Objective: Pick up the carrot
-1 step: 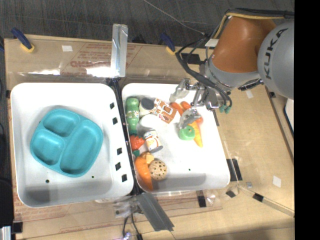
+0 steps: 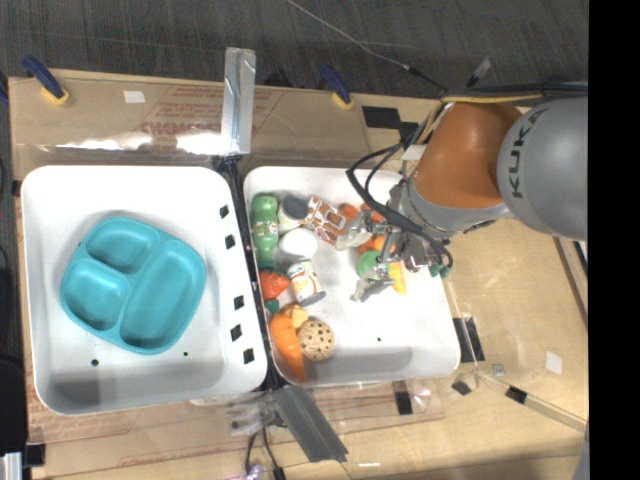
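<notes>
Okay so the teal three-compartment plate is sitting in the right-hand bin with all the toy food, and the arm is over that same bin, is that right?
Not quite. The camera view shows the teal three-compartment plate in the left white bin, by itself. The toy food, including the green toy vegetable and the orange toy, lies in the right white bin, and the grey arm with the orange band is over that right bin.

Hand (image 2: 385, 268) hovers low over right bin (image 2: 420, 353).
</notes>
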